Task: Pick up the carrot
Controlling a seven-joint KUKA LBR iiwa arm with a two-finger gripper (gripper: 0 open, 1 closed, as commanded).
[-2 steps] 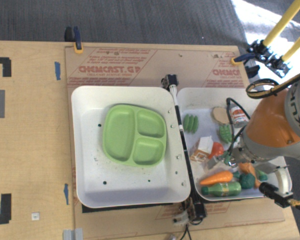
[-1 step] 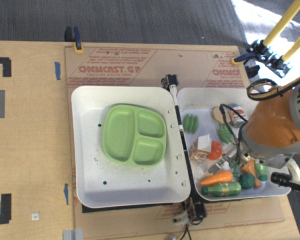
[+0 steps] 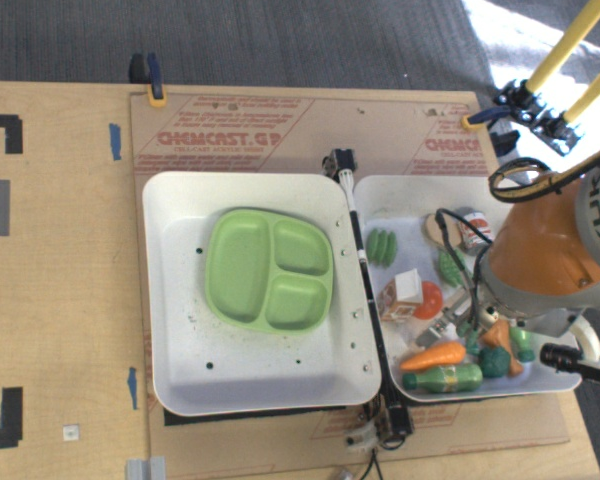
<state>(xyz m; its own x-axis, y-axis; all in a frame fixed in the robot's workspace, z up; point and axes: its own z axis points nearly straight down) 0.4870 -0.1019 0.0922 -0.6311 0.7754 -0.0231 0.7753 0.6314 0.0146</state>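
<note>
The carrot lies on its side near the front edge of the right bin, its orange body pointing left to right. Touching it on the front side is a green bottle-like item with a yellow patch, lying parallel to it. Just behind the carrot sits a small white and brown carton, with a red tomato-like piece touching that carton's right side. Farther behind the carrot, a ribbed green vegetable rests near the bin's left wall. To the carrot's right is a crowded cluster of green and orange toy foods, partly hidden under the arm.

The gripper hangs just behind and to the right of the carrot, among the clutter; I cannot tell how wide its fingers stand or whether anything sits between them.

Left of the carrot, across the divider, the left bin holds one green plate with three compartments.

By count: two white bins, one plate, one carrot, one carton, one green bottle.
</note>
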